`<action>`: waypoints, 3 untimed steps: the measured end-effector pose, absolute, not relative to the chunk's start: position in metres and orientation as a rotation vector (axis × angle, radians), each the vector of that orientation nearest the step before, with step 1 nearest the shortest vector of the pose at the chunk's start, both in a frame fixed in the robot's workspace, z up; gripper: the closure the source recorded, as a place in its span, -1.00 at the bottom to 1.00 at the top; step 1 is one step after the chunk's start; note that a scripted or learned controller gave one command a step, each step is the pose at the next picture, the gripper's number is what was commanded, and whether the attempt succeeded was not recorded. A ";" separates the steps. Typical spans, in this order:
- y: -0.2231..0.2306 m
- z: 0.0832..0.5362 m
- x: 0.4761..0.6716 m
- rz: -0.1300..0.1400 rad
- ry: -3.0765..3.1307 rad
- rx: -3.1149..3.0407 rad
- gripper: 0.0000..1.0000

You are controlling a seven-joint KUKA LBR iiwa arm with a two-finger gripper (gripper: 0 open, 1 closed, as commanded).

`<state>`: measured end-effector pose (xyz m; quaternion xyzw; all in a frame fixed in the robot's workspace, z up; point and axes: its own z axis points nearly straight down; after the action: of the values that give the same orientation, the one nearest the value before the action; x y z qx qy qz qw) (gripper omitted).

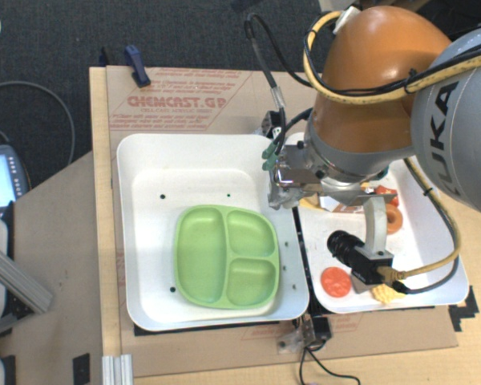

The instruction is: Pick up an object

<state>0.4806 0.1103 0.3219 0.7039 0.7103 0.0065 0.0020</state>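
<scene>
The arm's big orange and grey wrist hangs low over the right bin [433, 291] and hides most of it. The gripper [303, 192] shows as a metal block under the wrist, by the bin's left wall. In the right bin's front lies a red round object [335, 281], with a small yellow object [382, 295] to its right. An orange ring-shaped object [394, 216] peeks out beside the wrist, further back. I see nothing held in the gripper.
The left bin [144, 183] holds a pale green divided plate [226, 257] in its front half. A cardboard sheet [184, 99] lies under both bins, with a blue clip [136, 64] at its back edge. Cables run behind the arm.
</scene>
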 end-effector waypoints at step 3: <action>0.192 0.371 0.478 -0.014 2.225 2.224 1.00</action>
<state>0.4777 0.1924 0.3706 0.7069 0.7073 -0.0044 -0.0023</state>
